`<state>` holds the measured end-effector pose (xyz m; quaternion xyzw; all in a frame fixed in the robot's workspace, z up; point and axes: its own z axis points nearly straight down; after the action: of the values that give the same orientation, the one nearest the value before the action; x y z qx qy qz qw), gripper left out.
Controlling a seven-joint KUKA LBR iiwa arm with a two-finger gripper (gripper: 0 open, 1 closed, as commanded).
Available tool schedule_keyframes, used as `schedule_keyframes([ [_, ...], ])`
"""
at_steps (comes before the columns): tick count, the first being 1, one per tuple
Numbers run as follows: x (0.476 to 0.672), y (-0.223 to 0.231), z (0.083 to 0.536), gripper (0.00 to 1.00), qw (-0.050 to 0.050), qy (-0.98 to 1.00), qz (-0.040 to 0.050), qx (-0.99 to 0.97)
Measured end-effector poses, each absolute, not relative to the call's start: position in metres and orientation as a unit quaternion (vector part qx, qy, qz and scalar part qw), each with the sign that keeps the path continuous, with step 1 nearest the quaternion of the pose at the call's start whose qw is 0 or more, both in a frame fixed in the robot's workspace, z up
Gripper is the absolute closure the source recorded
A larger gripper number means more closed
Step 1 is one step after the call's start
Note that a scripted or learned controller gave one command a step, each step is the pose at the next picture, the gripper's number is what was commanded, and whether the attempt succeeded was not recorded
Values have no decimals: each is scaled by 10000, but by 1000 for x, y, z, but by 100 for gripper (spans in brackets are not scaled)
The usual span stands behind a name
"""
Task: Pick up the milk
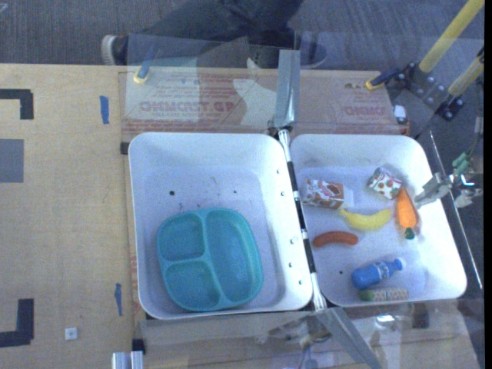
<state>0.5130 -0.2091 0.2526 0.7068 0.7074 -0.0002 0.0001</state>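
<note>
Gripper (435,189): a pale metal piece seen at the right rim of the right bin (450,283), over the rim and the bin's right edge. Too small and blurred to tell whether it is open or closed. Nothing can be seen held in it.

Nearest things: carrot (405,211), upright in the view, just left of the gripper tip. A small patterned carton (384,183) lies just up-left of the carrot, close to it. A banana (367,219) lies left of the carrot, its right end near the carrot's lower part.

Task thing: the milk carton (323,193), judged to be the white box with red-brown print, lies on its side in the upper left part of the right bin, near the wall shared with the left bin. The banana's left end is just beside its lower right corner; contact cannot be confirmed. The patterned carton could be the milk instead; the print is not legible on either.

Further out: a sausage (335,239) below the milk carton, apart from it. A blue bottle (377,273) lies on its side toward the bin's lower edge. The left bin (146,160) holds a teal divided plate (209,258).

Step in hand (judgement): approach, before any grasp. The gripper is well apart from the milk carton, with the carrot, patterned carton and banana between.

Next move calls for: travel left across the bin above the other items, centre over the carton, align the jaws across its narrow side, then descend. The side near the banana leaves little room.
</note>
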Motion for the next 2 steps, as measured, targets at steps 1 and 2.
schedule_keyframes([
  [1,528,-170,95,0,3,7856,3,6187],
  [2,575,-208,189,0,12,7905,1,6124],
])
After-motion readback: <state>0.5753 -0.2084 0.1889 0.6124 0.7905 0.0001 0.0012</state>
